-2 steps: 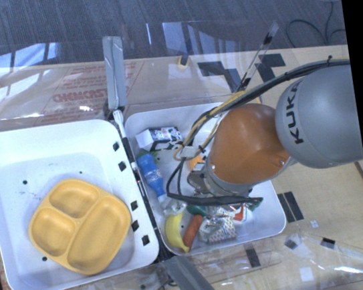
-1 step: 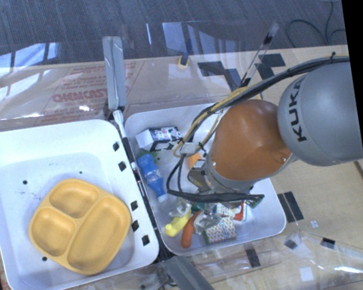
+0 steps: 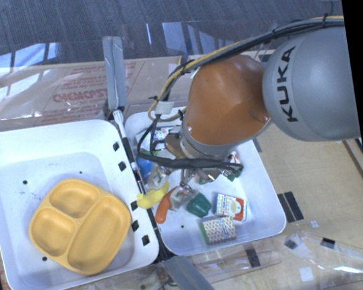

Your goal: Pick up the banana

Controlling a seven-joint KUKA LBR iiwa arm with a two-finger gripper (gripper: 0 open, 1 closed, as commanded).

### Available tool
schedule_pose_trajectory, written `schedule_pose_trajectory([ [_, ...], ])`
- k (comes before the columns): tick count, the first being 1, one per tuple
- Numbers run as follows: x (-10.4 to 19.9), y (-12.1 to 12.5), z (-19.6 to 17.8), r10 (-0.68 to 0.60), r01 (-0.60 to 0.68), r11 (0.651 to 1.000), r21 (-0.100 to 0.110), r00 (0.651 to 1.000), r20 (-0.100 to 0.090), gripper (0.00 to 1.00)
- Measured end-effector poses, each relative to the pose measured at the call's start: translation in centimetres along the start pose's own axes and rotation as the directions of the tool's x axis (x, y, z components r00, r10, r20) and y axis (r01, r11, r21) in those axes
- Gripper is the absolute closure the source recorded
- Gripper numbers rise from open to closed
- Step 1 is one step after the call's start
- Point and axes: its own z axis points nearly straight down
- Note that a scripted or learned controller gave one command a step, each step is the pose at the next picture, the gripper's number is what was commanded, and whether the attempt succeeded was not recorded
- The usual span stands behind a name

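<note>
Well left of the gripper, a yellow divided plate (image 3: 80, 225) lies in the left bin (image 3: 7, 153); the banana (image 3: 151, 197) sits just left, by the orange carrot (image 3: 162, 208); gripper (image 3: 185, 191) state: cannot tell
</note>
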Motion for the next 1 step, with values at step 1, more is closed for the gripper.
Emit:
schedule_pose_trajectory([
  [1, 0.05, -0.03, 0.03, 0.002, -0.002, 1.0, -0.001, 1.0, -0.001, 0.0],
])
